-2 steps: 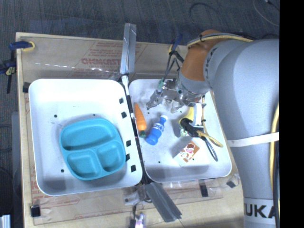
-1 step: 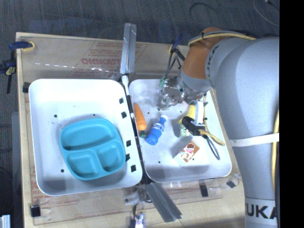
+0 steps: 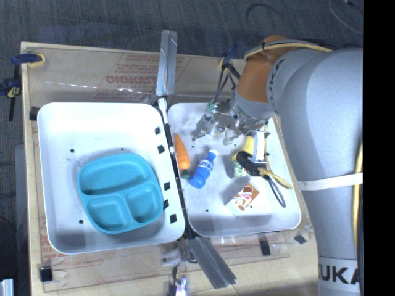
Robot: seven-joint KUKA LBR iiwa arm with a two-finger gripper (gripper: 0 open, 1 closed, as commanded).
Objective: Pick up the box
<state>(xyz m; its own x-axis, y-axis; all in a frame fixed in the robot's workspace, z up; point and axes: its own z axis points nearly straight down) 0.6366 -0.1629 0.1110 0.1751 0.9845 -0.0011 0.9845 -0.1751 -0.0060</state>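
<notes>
Two white bins [image 3: 55, 165] sit on a pale tan bench [image 3: 92, 66] printed with faded red lettering. In the left bin lies a turquoise divided tray [image 3: 120, 192]. The right bin [image 3: 278, 217] holds an orange carrot [image 3: 181, 153], a blue bottle [image 3: 202, 169] with a white label, and a small white box [image 3: 245, 198] with red and brown print. The arm [image 3: 321, 134] at right is grey with an orange band [image 3: 253, 82].
</notes>
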